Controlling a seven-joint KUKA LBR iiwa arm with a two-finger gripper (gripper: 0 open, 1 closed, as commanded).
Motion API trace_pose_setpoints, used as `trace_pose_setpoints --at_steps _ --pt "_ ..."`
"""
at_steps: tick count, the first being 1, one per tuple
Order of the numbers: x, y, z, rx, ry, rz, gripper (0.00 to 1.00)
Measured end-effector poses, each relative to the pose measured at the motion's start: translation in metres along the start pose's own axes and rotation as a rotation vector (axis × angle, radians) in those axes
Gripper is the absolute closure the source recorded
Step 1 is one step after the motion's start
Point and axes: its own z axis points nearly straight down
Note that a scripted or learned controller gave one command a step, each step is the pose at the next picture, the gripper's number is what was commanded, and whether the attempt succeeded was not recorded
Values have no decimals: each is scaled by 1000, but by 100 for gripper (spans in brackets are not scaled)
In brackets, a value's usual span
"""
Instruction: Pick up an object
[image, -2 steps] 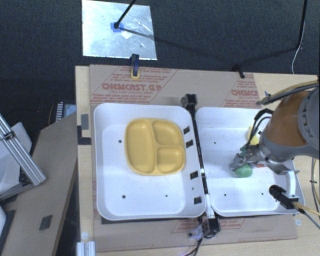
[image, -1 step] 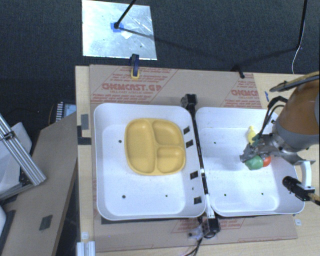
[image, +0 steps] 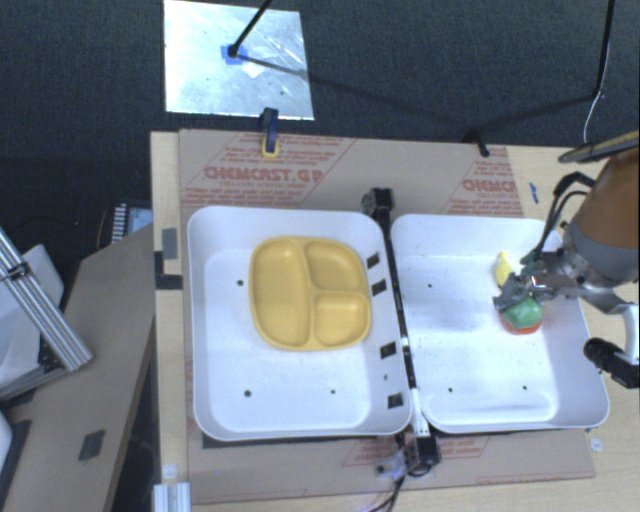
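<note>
In the right bin (image: 480, 405), near its right wall, lie a green and red object (image: 522, 316) and a small yellow object (image: 503, 267) just up-left of it. My gripper (image: 517, 293) reaches in from the right and sits directly over the green and red object, its fingertips at that object's top edge. Whether the fingers grip it is hidden from this angle. The grey arm with its orange band (image: 610, 215) rises at the right edge.
A yellow divided plate (image: 308, 292) lies in the left bin (image: 215, 390). A black divider (image: 393, 310) runs between the bins. Cardboard (image: 300, 170) lies under both bins. The right bin's left and lower floor is bare white.
</note>
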Motion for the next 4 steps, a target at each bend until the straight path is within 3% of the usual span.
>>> trace_pose_setpoints --at_steps 1,2,4 --pt "0 2 -54 -1 0 -1 100" --pt "53 5 -41 4 3 -6 100" --pt "152 26 -50 4 4 -6 100"
